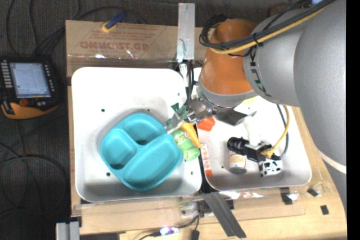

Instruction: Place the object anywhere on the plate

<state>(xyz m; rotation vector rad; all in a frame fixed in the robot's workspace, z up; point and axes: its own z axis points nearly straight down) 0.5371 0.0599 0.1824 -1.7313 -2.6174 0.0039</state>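
A teal divided plate (140,149) lies in the left bin (90,93), toward its front right. My gripper (184,115) hangs over the inner edge of the left bin, just beyond the plate's right rim. A green and yellow object (189,140) sits directly below the gripper, against the plate's right edge and over the wall between the bins. Whether the gripper touches it is unclear. A small orange piece (206,124) lies just right of the gripper.
The right bin (298,171) holds a small round jar (237,163) and a black-and-white die (271,167) near its front. The arm's orange band (225,70) and grey body cover the back of that bin. Cardboard (124,42) lies behind the left bin.
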